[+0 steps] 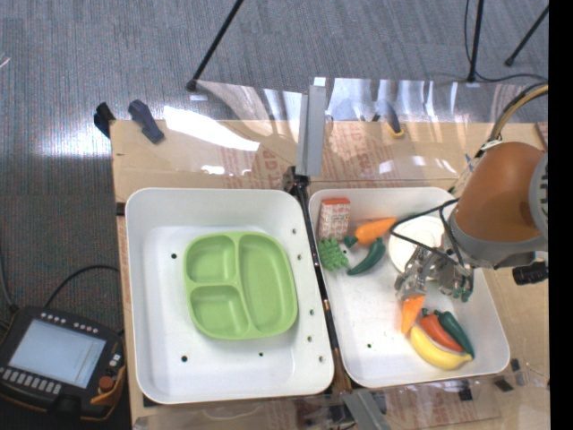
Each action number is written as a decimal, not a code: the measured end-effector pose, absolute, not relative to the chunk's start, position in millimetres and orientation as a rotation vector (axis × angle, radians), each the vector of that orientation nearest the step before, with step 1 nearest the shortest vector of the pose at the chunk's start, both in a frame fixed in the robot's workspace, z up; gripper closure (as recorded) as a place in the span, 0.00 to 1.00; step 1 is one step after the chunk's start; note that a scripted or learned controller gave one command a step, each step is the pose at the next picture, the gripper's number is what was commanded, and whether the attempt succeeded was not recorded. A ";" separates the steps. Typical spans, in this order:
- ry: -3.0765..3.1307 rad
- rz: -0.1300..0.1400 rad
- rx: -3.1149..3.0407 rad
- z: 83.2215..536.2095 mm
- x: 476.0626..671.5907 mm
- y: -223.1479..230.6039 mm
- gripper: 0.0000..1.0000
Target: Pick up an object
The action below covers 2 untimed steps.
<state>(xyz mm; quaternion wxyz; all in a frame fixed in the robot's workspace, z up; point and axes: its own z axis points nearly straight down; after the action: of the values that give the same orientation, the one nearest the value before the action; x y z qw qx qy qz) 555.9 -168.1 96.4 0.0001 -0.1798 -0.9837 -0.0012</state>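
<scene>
2 white bins (143, 240) on the bench, 1 green divided tray (240, 285), 2 carrots (374, 230), 1 banana (437, 351), 1 small carton (335, 217), 1 white plate (419, 236).

Arm (501, 206): cut off at right, upper links out of view. 
Gripper (433, 280): finger detail too small and cluttered to read. 
White plate (414, 236): right part hidden under arm and gripper. 
Small carrot (411, 312): top end hidden beneath gripper. 
Pendant (61, 358): cut at left and bottom. 
Tripod legs (219, 34): tops cut by upper edge.
</scene>
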 end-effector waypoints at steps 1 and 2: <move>-3.088 -0.005 -0.564 95.7 555.5 -167.7 0.00; -3.098 -0.002 -0.507 86.6 474.7 -213.7 0.00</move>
<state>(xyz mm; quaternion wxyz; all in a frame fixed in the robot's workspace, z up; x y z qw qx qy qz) 474.7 -213.7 86.6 0.0013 -0.1617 -0.9868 -0.0006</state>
